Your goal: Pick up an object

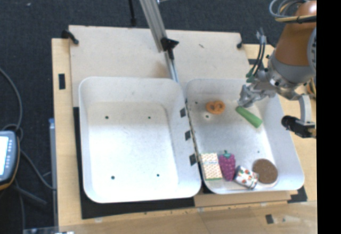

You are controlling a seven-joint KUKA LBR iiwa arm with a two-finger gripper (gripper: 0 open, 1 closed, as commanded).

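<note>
Along the near wall of the right bin [282, 137] sits a row of four items: a pale patterned box [211, 166], a magenta strawberry-like toy with a green top [227, 166], a small white can with red spots [245, 176] lying tilted, and a brown disc [265, 170] at the row's right end. The first three touch or nearly touch; the disc sits just beside the can.

Farther back in the same bin: a small orange ring-shaped piece [215, 106], left of centre. To its right lies a green stick-shaped block [249, 117], flat on the bin floor, long axis diagonal, running from upper left to lower right; its upper-left end lies directly under the hand.

Hand [248, 95] is over the far right part of the right bin, just above the green block's upper end. Cannot tell how far its fingers are spread, nor whether they touch the block.

Left bin [133, 137]: white floor with a few dark specks.

Both bins rest on a light wooden table [122, 51]; a slanted aluminium rail [152, 9] rises from behind the bins.
</note>
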